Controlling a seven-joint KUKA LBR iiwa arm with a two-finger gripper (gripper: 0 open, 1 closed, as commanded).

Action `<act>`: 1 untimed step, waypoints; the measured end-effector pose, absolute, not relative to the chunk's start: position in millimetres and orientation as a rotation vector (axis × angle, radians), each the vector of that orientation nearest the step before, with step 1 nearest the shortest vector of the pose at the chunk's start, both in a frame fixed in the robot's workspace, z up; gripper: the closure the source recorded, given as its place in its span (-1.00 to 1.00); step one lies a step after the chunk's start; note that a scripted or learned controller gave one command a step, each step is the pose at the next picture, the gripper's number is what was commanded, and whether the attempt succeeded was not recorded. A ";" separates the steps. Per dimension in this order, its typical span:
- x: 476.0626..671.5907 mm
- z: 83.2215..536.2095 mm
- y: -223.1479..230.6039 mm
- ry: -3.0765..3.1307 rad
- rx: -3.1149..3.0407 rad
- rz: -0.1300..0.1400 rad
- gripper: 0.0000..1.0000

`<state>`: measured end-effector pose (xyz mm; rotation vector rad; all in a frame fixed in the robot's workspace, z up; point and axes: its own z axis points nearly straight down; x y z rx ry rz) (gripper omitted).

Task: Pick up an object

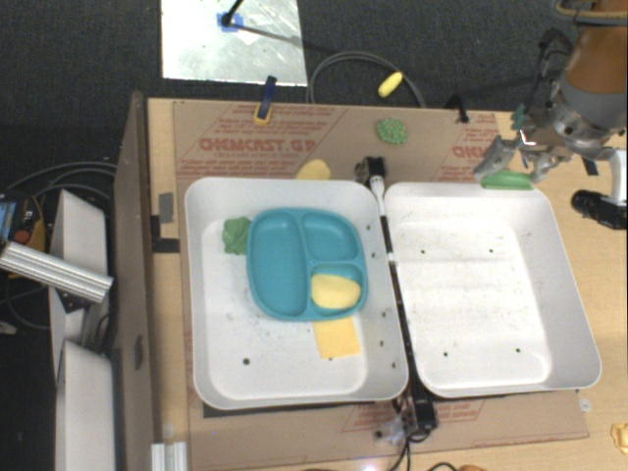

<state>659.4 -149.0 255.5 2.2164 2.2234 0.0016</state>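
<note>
A: The bench (245, 130) is brown board printed with red lettering, set on dark carpet; two shallow white plastic bins lie side by side on it. What fills the left bin (211, 361)?

B: A teal divided plate (289, 263), smooth and rounded, with a soft yellow lump (336, 290) in its small compartment. A flat yellow square (338, 339) lies just below the plate, and a crinkled green piece (236, 234) touches its left edge.

A: And the right bin (510, 361)?

B: Its floor is bare white, faintly speckled.

A: Where is the gripper (518, 158)?

B: Over the right bin's far rim, at the end of the grey arm (594, 77). A flat green object (506, 179) lies on that rim, directly beneath the fingers. From here I cannot tell whether the jaws are spread or pressed together, or whether they touch it.
</note>
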 end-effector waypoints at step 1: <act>629.0 156.4 -117.8 2.232 2.220 -0.005 -1.00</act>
